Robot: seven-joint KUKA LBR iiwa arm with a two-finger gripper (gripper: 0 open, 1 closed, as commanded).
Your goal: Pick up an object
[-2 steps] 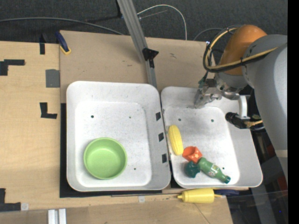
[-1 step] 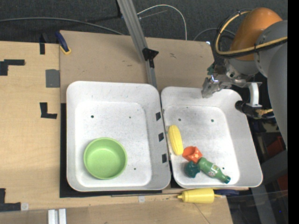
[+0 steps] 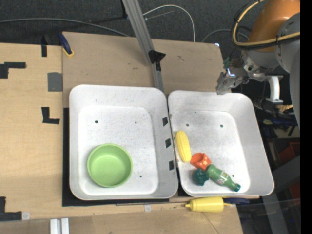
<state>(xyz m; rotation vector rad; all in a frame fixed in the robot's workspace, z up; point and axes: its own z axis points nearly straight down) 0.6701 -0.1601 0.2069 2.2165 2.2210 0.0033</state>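
Yellow corn cob (image 3: 183, 146) lying lengthwise by the right bin's (image 3: 243, 106) left wall, orange block (image 3: 200, 160) just beside its lower end, green bottle (image 3: 222, 177) lying tilted toward the front right corner, dark green piece (image 3: 199, 178) touching it, green bowl (image 3: 109, 165) upright in the left bin's (image 3: 117, 94) front left corner

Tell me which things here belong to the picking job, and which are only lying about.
Belong to the job: gripper; yellow corn, orange piece, green bottle, all in the right bin; green bowl in the left bin.

Lying about: yellow bottle on the bench; clamp.
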